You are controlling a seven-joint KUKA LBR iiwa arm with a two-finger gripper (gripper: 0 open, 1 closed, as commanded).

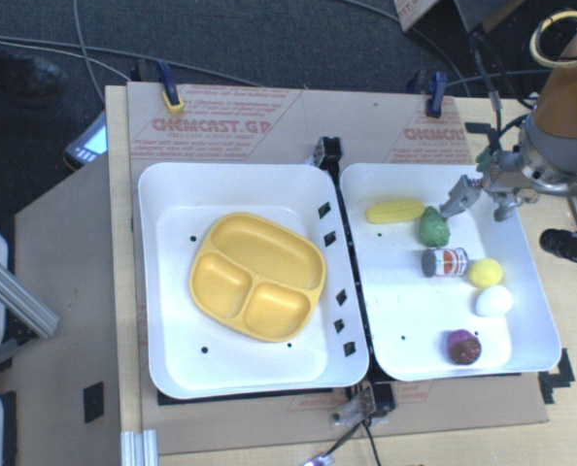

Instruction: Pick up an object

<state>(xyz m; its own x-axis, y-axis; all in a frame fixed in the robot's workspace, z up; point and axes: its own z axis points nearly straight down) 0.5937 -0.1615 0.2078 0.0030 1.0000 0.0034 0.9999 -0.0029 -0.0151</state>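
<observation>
reaching in from the right edge, the grey arm with the orange band (570,105) places its two-finger gripper (481,198) over the upper part of the right shallow white bin (405,357). one grey finger (458,198) points down-left, its tip just beside the top of the green rounded object (434,227); no object sits between the fingers. whether they are spread or pressed together cannot be told from this angle.

contents of the right bin:
- yellow elongated banana-like object (395,212), lying flat, just left of the green object.
- small cylindrical can with red and white label (446,262), on its side, below the green object.
- yellow ball (486,273), touching the can's right end.
- white egg-shaped object (493,302), just below the yellow ball.
- dark purple round object (463,347), near the lower rim.

the left shallow white bin (172,357) holds a yellow plastic divided plate (257,276), with three compartments.
</observation>
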